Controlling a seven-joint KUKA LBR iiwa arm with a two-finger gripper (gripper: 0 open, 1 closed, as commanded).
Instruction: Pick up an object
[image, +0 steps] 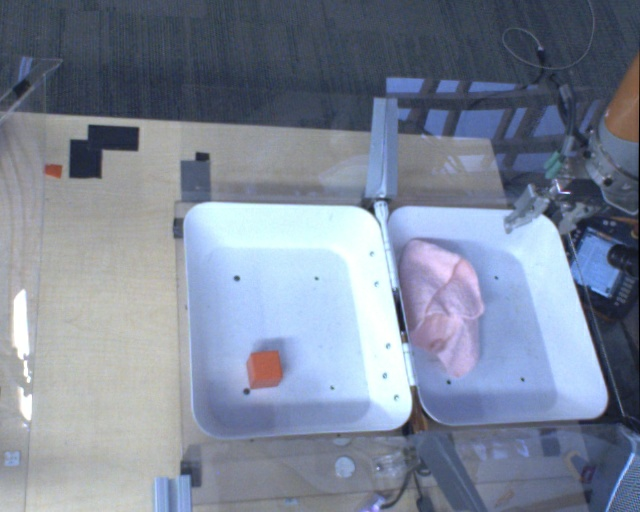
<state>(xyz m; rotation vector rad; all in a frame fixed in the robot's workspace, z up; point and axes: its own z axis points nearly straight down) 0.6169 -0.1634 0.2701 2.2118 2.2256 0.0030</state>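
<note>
Plainly, the claw (527, 207) hangs over the right bin's (560, 395) far corner; its spread I cannot tell. Pink cloth (443, 305) lies crumpled against that bin's left wall, so a descent there risks snagging the rim.

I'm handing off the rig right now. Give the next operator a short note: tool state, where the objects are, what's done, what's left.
Tool: at the far right corner of the right bin, holding nothing that can be seen.
Pink cloth: crumpled, lying in the left half of the right bin.
Orange block: on the floor of the left bin, near its front.
Done: nothing picked yet.
Left: choose an object, descend, grasp, lift.
</note>
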